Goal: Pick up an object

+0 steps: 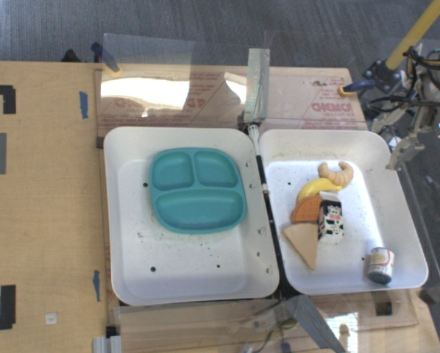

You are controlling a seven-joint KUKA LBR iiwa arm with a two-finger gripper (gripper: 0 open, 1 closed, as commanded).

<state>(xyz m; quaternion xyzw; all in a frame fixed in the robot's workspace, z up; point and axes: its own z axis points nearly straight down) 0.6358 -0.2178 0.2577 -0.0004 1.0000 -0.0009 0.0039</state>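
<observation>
Camera view, looking down on the bench. Left bin [124, 271] holds a teal divided plate [198, 190], lying flat near the bin's centre. Right bin [404, 234] holds the candidate objects, clustered at centre: a croissant [336, 172] uppermost, a banana [317, 187] just below it, an orange wedge [305, 210], a small cow-print carton [330, 220] and a tan bread slice [302, 244], several of them touching. A small can [380, 265] lies apart, lower right of the bin. The gripper [405, 149] hangs at the frame's right edge, over the bin's upper right rim; whether it is wide or narrow cannot be told. Nothing is held. Risk, as judged: descent into the crowded cluster may nudge neighbours or catch two items; the can may roll away.
</observation>
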